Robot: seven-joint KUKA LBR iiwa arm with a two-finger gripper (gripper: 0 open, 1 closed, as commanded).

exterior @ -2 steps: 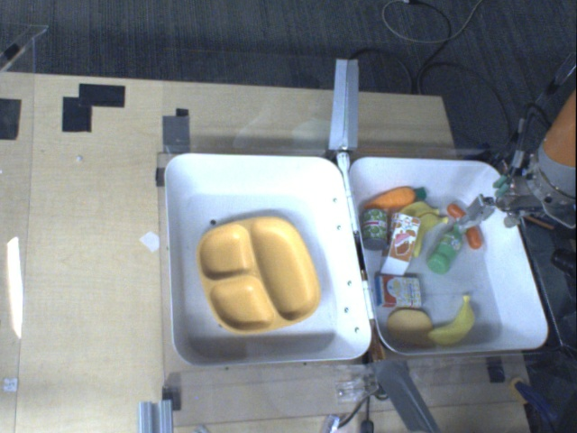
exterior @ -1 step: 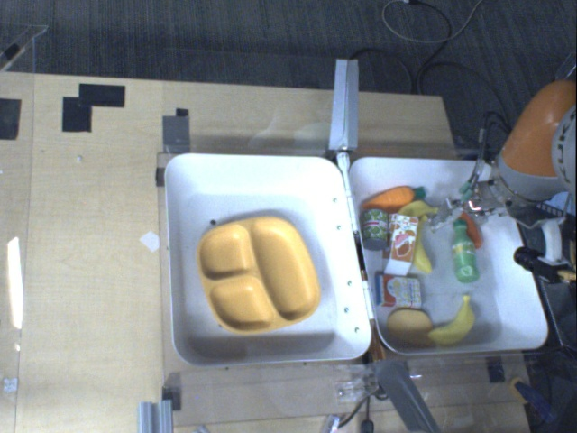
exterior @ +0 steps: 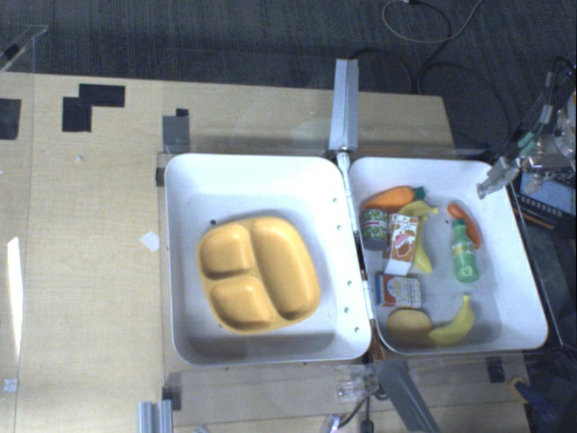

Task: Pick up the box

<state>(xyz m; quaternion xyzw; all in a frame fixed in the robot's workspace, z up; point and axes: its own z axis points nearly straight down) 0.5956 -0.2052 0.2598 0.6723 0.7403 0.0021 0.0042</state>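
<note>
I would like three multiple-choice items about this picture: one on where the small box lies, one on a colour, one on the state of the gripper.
1. Where does the small box lie?
A. in the right bin
B. in the left bin
C. on the bench

2. What colour is the divided tray in the left bin?
A. blue
B. yellow
C. black

3. Where is the gripper now?
A. clamped on the box
B. inside the left bin
C. at the far right corner of the right bin, away from the box

Answers: 1 A, the box lies beside the banana. 2 B, the tray is plainly yellow. 3 C, the gripper hangs at the bin's corner, apart from the box.
</note>
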